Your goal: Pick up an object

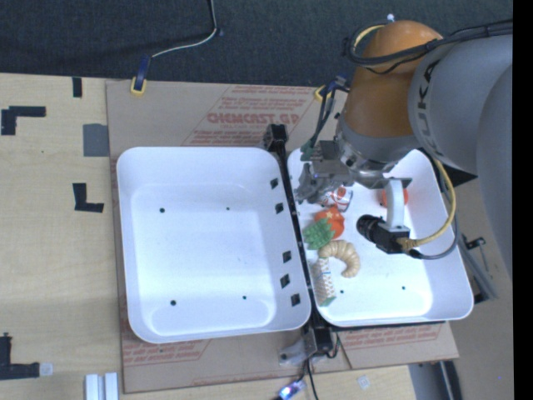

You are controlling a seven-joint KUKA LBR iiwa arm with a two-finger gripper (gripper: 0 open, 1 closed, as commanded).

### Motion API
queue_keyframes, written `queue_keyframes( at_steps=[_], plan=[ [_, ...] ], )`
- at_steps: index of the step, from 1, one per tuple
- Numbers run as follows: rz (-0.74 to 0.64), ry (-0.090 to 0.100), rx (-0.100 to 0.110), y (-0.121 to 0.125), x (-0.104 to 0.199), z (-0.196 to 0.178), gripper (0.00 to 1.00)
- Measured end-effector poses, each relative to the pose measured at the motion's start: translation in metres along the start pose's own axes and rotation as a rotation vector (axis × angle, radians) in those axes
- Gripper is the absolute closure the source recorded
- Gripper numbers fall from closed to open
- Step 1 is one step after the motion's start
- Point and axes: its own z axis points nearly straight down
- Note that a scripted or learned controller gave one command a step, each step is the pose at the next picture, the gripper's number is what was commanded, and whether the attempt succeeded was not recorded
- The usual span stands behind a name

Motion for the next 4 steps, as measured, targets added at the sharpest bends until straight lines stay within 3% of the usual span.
queue_keyframes(
  at_steps=[1,2,3,4],
  plan=[
    [-0.005,0.004,-0.005,-0.052,0.064,-0.103,1.00],
    [-0.004,0.001,0.003,-0.050,0.128,-0.124,1.00],
    [0.002,0.006,-0.014,-0.080,0.118,-0.283,1.00],
    [-0.003,0.001,0.004,-0.080,0.182,-0.289,1.00]
  ],
)
